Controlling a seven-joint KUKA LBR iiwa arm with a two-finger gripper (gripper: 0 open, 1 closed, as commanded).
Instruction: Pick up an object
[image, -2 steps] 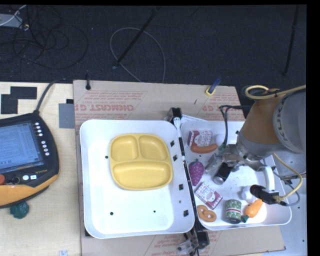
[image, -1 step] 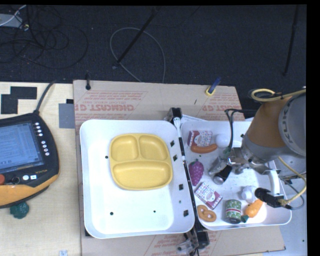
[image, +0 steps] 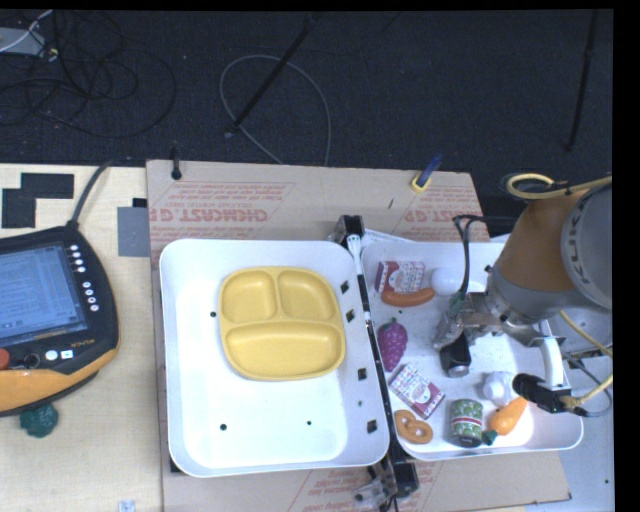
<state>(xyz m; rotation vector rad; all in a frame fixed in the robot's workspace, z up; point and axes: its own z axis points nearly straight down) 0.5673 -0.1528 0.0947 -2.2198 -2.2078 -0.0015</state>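
Cardboard covers the worktop under two white bins. Left bin (image: 190, 400) carries a yellow tray (image: 282, 323) — glossy, three-sectioned. Gripper (image: 456, 352) hangs low in the right bin (image: 570, 432); whether the fingers are apart, I cannot tell. Grapes (image: 392, 343) — purple, knobbly — lie just left; a tin (image: 465, 421) stands nearer.

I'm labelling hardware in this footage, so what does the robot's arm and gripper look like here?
The arm is a thick, rounded grey body with a broad orange band above the wrist. Below that sits a grey metal wrist section, ending in a small dark two-finger gripper over the right white bin. Thin black and yellowish cables loop alongside the arm. I can't make out any printed markings.
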